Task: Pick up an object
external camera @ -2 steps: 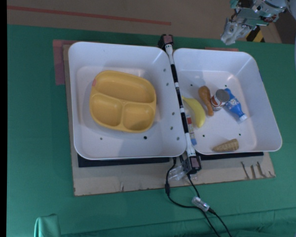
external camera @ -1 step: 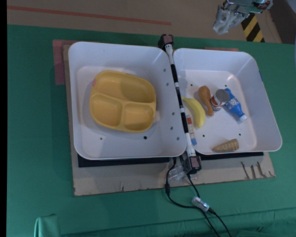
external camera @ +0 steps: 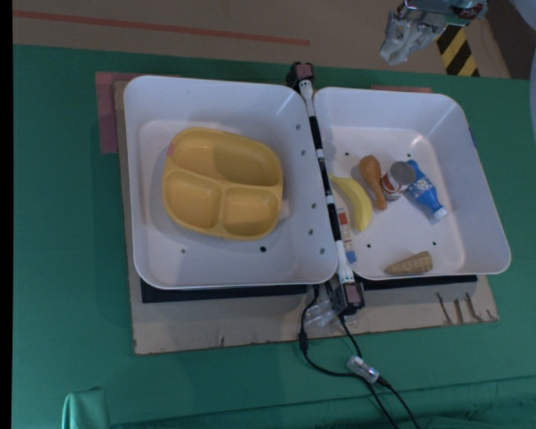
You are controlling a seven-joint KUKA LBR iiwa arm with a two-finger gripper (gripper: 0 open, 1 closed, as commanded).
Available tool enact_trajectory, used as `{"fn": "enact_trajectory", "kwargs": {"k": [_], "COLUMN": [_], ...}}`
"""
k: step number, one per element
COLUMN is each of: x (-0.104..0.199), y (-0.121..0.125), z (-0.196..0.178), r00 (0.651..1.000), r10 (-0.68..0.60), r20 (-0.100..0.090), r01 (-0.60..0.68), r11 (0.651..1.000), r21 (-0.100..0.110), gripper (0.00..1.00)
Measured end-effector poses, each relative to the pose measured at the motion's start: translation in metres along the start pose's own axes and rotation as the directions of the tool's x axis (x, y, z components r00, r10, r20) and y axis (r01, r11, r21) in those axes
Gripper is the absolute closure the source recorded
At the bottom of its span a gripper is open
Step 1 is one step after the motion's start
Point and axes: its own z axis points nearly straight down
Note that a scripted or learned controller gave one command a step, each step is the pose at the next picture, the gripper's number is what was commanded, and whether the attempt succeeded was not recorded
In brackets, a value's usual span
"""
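Note:
The right bin (external camera: 482,239) holds a yellow banana (external camera: 356,202), an orange-brown drumstick (external camera: 372,176), a small red and white can (external camera: 397,180), a blue bottle (external camera: 425,191) and a tan croissant-like piece (external camera: 410,263). My gripper (external camera: 399,41) hangs high above the bench beyond the right bin's far rim, well away from all of these, with nothing seen between its fingers.
The left bin (external camera: 152,105) holds a yellow divided tray (external camera: 221,182). A black divider strip (external camera: 326,186) runs between the two bins. Cables (external camera: 357,365) trail off the cardboard base at the front. Green cloth surrounds the bins.

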Motion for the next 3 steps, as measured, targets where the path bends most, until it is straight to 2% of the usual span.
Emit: {"fn": "enact_trajectory", "kwargs": {"k": [1,3], "x": [0.014,0.096], "y": [0.0,0.0], "z": [-0.002,-0.023], "r00": [1.0,1.0], "r10": [0.0,-0.001], "r20": [0.001,-0.002], "r01": [0.0,0.001], "r11": [1.0,1.0], "r21": [0.0,-0.001], "gripper": [1.0,1.0]}}
